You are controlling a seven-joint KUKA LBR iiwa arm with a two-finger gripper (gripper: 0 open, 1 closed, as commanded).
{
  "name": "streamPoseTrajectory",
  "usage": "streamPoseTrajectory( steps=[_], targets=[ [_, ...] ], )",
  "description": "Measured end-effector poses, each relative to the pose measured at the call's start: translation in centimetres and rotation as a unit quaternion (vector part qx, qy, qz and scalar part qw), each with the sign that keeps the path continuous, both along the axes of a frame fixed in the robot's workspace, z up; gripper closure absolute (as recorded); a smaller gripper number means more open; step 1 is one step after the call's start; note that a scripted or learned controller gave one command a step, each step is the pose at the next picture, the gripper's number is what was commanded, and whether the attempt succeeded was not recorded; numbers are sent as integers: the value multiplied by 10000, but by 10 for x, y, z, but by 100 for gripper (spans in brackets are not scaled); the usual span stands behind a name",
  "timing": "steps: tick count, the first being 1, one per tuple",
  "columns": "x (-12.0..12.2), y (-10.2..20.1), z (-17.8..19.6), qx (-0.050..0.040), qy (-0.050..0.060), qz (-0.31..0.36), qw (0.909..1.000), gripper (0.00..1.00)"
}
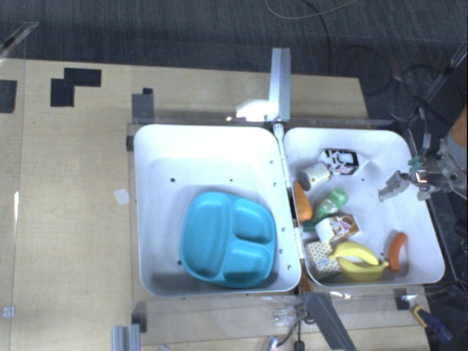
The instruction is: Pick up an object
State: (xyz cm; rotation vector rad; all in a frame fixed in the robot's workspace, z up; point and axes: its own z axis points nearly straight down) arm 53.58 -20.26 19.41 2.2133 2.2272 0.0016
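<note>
The gripper [395, 185] hangs open and empty over the right bin [380, 141], apart from the sausage [396, 250].

Fixed overhead cam, slanted down, both bins [212, 141].

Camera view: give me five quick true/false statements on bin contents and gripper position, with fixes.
1. The blue divided plate lies in the left bin. True.
2. The banana lies in the left bin. False: it is in the right bin, near the front edge.
3. The gripper is at the right bin's right side. True.
4. The orange sausage-shaped toy touches the blue plate. False: it lies apart, in the right bin.
5. The carrot lies beside the divider between bins. True.
</note>
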Motion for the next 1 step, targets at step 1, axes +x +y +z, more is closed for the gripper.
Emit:
streamPoseTrajectory(
  steps=[1],
  targets=[
    [-44, 13, -105, -10, -53, -89, 9999, 0]
  ],
)
